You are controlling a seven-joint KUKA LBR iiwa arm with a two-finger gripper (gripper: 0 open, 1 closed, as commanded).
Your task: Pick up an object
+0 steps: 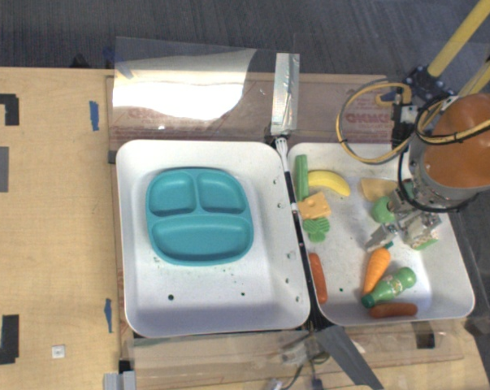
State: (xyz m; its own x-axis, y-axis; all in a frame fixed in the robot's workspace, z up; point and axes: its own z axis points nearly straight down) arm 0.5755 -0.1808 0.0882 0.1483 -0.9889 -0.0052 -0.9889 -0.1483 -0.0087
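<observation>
Camera view: gripper (401, 227), metallic, low inside the right bin (342, 295), among plastic toy food.
Jaws: cannot tell whether open or closed.
Nearest objects: tapered orange carrot (377, 268) just below; rounded green piece (383, 210) beside it.
Right bin: curved yellow banana (328, 183), red sausage (318, 277).
Left bin: glossy teal divided plate (199, 215).
</observation>
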